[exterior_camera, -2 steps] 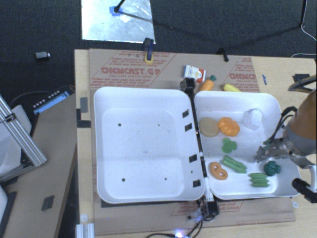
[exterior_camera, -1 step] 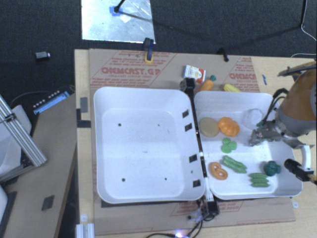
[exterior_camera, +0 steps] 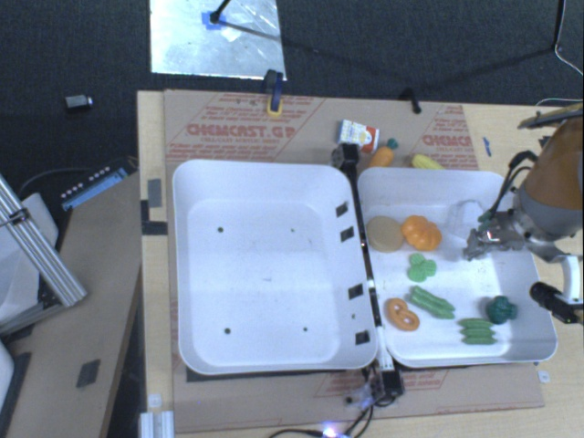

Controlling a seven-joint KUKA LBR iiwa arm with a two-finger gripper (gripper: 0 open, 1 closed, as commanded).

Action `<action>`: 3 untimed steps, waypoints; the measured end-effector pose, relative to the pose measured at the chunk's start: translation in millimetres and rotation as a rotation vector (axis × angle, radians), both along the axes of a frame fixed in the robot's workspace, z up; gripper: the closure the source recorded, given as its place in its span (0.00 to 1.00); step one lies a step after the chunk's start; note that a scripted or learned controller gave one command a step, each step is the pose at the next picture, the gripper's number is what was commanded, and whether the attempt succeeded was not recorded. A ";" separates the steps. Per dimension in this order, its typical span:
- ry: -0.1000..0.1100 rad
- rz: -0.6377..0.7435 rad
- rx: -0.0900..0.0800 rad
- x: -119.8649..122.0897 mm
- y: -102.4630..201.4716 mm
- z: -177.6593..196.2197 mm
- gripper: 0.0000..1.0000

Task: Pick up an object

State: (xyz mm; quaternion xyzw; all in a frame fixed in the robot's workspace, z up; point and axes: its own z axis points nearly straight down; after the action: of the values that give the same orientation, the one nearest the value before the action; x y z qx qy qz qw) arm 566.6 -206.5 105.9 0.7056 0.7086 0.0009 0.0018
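Observation:
My gripper (exterior_camera: pixel 478 243) hangs low over the right bin (exterior_camera: pixel 529 272), near the middle of its right half, with the grey arm and orange band (exterior_camera: pixel 558 176) behind it. Just above and left of it lies a clear plastic piece (exterior_camera: pixel 464 213). To its left sit an orange pepper (exterior_camera: pixel 422 233) and a tan round piece (exterior_camera: pixel 384 233). Lower down lie a small green piece (exterior_camera: pixel 421 267), a green pod (exterior_camera: pixel 431 301), an orange pretzel (exterior_camera: pixel 401 314), green beans (exterior_camera: pixel 477 330) and a dark green broccoli (exterior_camera: pixel 500 310).
The left bin (exterior_camera: pixel 265 263) sits beside the right one, joined along a black-clipped seam (exterior_camera: pixel 361 254). Behind the bins on the cardboard lie a small carton (exterior_camera: pixel 358 135), a carrot (exterior_camera: pixel 381 156) and a yellow piece (exterior_camera: pixel 426 162). A yellow-blue clamp (exterior_camera: pixel 274 94) stands at the back edge.

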 end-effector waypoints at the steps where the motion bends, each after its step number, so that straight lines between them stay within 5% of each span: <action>1: -0.006 0.002 -0.002 36.7 0.1 61.3 1.00; 2: -0.002 0.001 0.000 66.4 0.5 71.7 1.00; 3: -0.019 0.008 -0.001 92.1 80.4 254.4 1.00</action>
State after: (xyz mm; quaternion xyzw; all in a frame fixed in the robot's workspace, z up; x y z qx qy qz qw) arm 658.7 -126.0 360.4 0.7026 0.7115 0.0073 0.0092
